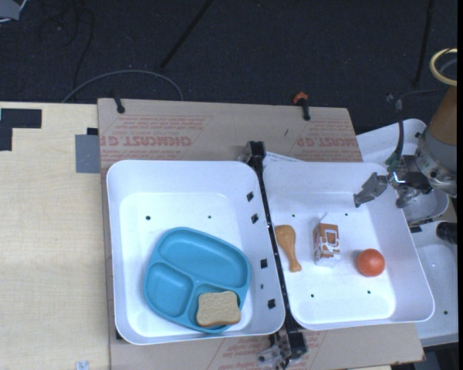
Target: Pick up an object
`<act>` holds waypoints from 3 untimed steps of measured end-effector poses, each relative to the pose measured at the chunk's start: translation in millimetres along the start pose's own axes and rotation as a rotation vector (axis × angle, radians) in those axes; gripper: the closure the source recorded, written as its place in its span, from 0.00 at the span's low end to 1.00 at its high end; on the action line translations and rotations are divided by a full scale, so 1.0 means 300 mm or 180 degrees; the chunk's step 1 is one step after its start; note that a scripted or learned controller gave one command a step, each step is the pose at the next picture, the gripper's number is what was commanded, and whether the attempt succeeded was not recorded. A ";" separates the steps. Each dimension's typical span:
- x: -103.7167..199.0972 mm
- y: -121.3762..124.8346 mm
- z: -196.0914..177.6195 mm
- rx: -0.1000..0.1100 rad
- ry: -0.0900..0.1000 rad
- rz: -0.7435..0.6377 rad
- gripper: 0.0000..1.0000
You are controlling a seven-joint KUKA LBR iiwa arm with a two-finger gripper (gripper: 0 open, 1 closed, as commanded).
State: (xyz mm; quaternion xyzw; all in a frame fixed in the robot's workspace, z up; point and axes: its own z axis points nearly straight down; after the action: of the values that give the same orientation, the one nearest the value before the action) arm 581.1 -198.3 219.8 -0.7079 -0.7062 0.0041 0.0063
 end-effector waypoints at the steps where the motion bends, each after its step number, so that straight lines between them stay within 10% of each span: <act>1: 0.000 0.009 -0.026 -0.0044 -0.0010 -0.0008 0.00; 3: -0.034 0.028 0.323 -0.0022 -0.0004 -0.0006 0.00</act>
State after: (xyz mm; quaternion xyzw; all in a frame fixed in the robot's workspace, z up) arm 588.1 -208.2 122.8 -0.7073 -0.7069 0.0021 0.0035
